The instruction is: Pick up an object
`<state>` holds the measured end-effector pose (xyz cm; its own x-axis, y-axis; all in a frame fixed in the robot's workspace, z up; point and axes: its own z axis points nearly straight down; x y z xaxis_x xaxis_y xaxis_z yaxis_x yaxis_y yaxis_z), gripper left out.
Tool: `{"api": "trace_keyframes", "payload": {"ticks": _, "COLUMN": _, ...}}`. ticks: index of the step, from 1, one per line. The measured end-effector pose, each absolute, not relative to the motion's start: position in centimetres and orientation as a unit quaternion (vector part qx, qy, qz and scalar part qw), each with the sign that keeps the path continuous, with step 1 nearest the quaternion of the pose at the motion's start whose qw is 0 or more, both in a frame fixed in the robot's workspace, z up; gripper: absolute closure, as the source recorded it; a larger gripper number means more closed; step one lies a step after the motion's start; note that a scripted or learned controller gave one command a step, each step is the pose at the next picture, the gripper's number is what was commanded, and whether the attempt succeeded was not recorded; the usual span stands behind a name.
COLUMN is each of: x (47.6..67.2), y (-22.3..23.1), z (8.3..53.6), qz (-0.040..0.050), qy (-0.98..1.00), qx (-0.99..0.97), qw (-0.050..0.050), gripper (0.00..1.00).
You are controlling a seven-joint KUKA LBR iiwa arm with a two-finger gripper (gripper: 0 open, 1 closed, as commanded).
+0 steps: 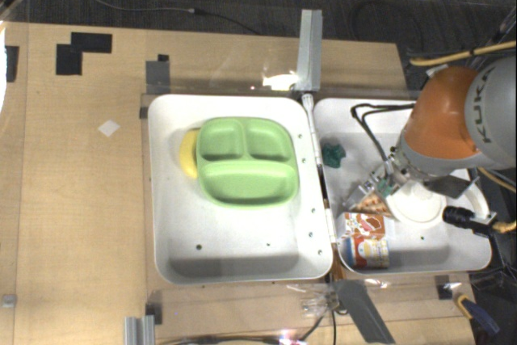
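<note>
Above printed can, metal pincer.

The arm is grey, with dark lettering on its casing. A broad, rounded orange band sits just above the gripper, whose parts are slim and metallic. Behind it, a black cable ends in a plug.

A yellow thing pokes out from under the green divided tray — most of it is hidden. The arm covers part of the right bin, and the claw is too blurred to read. The arm's far side is cut off at the right edge.
</note>
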<state>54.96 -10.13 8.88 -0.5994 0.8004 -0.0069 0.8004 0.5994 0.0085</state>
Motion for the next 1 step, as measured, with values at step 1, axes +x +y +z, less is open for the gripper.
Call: {"api": "trace_keyframes", "payload": {"ticks": 1, "x": 55.38, "y": -10.18, "z": 10.22, "qz": 0.004, "qy": 0.894, "qx": 0.448, "qw": 0.011, "gripper": 1.0}}
